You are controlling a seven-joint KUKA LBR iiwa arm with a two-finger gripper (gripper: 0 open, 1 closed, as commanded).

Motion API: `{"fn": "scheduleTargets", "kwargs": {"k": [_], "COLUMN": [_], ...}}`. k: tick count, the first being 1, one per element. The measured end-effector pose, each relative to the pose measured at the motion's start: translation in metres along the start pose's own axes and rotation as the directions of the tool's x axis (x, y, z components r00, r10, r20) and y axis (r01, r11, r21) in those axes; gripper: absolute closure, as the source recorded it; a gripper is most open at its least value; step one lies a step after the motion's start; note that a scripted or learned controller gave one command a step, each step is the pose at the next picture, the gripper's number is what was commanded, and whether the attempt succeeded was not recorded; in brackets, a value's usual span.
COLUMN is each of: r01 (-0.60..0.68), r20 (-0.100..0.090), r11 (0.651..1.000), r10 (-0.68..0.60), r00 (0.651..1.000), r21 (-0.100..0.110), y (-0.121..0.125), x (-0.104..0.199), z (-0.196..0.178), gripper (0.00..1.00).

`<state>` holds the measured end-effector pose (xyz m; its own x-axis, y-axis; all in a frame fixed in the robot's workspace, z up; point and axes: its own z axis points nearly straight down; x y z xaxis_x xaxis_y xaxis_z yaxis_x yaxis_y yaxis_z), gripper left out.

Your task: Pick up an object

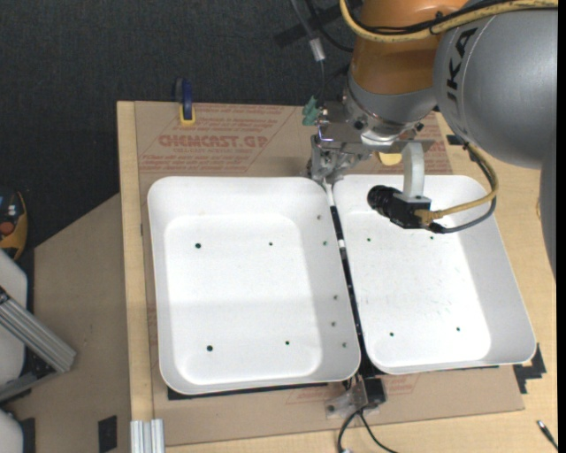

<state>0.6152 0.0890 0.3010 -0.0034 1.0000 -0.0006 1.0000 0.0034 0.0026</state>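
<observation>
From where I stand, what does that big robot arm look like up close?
The arm is a thick, rounded grey casing with dark lettering and an orange band above the wrist. Below that sits a silvery metal collar, then the small metallic gripper. A tan cable loops down from the wrist to a black part mounted beside it.

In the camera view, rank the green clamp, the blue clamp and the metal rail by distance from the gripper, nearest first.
1. Green clamp, just behind the gripper, at the board's far edge.
2. Blue clamp, at the board's far-left corner.
3. Metal rail, off the board, lower left.
</observation>
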Motion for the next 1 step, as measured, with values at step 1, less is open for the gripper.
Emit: {"fn": "scheduleTargets", "kwargs": {"k": [1], "r01": [-0.003], "r20": [-0.001], "r11": [1.0], "r10": [0.003], "r00": [1.0], "r21": [0.0], "y": [-0.0272], "x": [0.0087], "z": [-0.0289], "gripper": [1.0]}}
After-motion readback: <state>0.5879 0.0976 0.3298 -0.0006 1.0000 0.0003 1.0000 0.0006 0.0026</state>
